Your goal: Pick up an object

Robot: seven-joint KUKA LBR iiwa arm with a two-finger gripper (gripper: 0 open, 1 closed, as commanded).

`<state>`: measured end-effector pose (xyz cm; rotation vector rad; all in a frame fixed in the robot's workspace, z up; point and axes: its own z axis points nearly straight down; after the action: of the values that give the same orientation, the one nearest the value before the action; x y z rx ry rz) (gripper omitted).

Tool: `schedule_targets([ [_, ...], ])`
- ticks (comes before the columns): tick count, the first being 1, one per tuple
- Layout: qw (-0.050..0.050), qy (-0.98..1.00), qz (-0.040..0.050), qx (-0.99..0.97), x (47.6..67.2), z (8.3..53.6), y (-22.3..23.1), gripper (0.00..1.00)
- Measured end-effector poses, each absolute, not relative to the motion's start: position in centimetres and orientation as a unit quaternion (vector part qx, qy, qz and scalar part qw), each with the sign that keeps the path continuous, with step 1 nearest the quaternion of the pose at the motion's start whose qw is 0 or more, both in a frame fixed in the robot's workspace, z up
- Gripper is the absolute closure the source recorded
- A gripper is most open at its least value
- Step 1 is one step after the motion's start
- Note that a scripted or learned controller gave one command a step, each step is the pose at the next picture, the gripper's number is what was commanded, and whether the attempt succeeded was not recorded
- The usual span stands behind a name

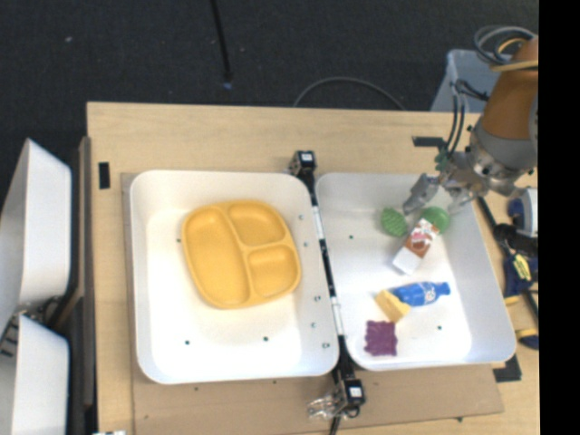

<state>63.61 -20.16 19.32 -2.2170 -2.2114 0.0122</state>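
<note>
A: So where's the thing to grab?

B: Take the blue bottle (421,293), lying flat on the right bin (362,243) floor, long axis roughly left-right, cap end toward the arm's side. A yellow block (391,305) touches its other end, with a purple toy (381,337) just below that.

A: And the gripper (433,191)?

B: Fingers spread, nothing pinched, up past the bottle over a green piece (395,221) and a small carton (415,247). Left of the bottle, the other bin (154,333) holds a yellow divided plate (241,253). Wooden bench (199,134), dark carpet (136,34) behind.
</note>
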Motion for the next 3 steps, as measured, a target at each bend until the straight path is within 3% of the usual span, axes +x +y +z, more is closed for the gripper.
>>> schedule_targets([
  [1,-0.001,-0.708,-0.0001,-0.707,63.9,20.3,-20.1,0.0],
  [2,0.0,-0.708,0.0013,-0.707,64.1,14.1,-20.1,0.0],
  [3,-0.001,-0.709,-0.0023,-0.705,64.4,12.1,-19.9,0.0],
])
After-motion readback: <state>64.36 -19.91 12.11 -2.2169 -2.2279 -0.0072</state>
